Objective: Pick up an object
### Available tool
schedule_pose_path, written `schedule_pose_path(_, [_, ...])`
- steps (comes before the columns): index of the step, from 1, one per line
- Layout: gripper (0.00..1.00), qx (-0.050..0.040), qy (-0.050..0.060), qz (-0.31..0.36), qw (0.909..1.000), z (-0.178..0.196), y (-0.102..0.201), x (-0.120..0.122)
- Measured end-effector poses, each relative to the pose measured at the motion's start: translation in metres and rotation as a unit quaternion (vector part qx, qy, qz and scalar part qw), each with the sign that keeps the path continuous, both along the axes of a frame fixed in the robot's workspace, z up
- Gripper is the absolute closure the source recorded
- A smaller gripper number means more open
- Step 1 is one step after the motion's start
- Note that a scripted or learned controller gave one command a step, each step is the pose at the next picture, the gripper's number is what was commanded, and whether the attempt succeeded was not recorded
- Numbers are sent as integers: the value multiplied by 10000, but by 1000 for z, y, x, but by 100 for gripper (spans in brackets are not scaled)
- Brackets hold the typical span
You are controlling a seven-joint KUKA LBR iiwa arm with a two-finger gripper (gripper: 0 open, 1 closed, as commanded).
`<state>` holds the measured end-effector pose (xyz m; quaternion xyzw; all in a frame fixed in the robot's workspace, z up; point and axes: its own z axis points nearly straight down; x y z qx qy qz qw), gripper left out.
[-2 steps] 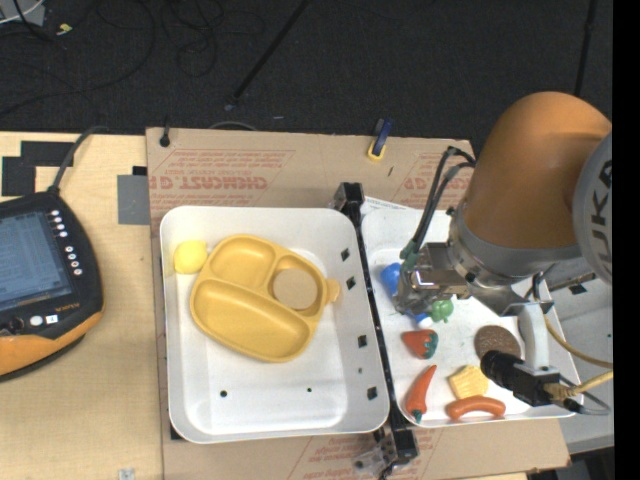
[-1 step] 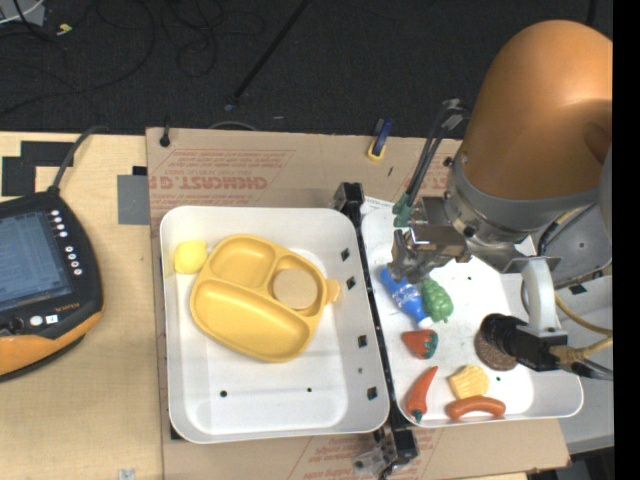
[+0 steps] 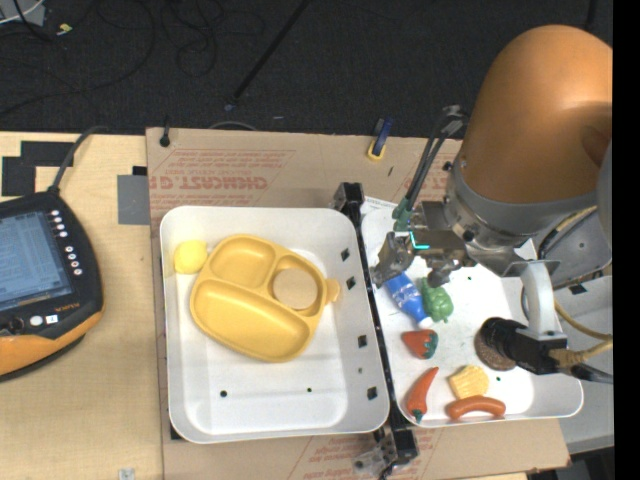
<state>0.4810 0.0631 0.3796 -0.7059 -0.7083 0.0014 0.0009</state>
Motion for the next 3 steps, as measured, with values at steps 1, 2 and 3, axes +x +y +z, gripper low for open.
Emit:
schedule_pose_path(1, [100,-5,9,17,10000,10,0,0])
schedule_pose_path(2, [100,1,-13,-23,10000,29,-22,-5])
schedule_pose_path(3, [100,-2,6,8,10000,38,-20,-5])
